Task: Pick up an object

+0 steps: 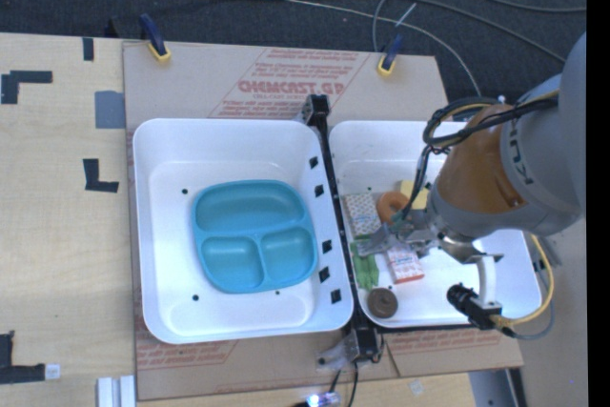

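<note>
Reaching into right white bin (534, 286), grey arm with orange band (481, 176) covers its own hand; hand state cannot tell. Target cluster beside divider: orange round piece (390, 204), small patterned packet (361, 213), green strip (366, 264), red-and-white packet (405, 267), brown disc (382, 302). Advice: descend straight over one isolated item, brown disc easiest, apart from others. Left bin (157, 234) holds blue divided plate (254, 234).

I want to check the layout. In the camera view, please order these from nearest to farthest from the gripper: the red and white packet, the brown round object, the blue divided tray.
Measured from the gripper:
1. Red and white packet, just below it, right bin.
2. Brown round object, nearer the right bin's front edge.
3. Blue divided tray, in the left bin.
</note>
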### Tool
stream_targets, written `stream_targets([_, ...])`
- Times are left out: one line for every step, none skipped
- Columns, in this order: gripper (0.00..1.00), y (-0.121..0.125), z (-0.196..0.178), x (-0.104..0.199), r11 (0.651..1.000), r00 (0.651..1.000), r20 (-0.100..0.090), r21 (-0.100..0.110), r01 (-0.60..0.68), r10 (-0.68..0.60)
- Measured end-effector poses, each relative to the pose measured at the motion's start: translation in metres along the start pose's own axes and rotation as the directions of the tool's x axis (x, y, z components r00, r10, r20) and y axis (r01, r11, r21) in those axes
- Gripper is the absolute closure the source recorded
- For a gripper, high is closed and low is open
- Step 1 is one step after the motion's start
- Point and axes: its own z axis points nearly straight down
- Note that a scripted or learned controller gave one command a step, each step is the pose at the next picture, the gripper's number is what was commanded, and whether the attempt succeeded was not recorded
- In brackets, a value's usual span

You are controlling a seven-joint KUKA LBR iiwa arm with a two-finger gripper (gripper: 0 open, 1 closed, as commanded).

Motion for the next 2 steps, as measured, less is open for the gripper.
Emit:
stream_targets([1.0, 0.001, -0.011, 0.0, 1.0, 1.0, 0.0, -0.003, 0.002, -0.002])
stream_targets([1.0, -0.003, -0.064, 0.01, 1.0, 1.0, 0.001, -0.002, 0.001, -0.001])
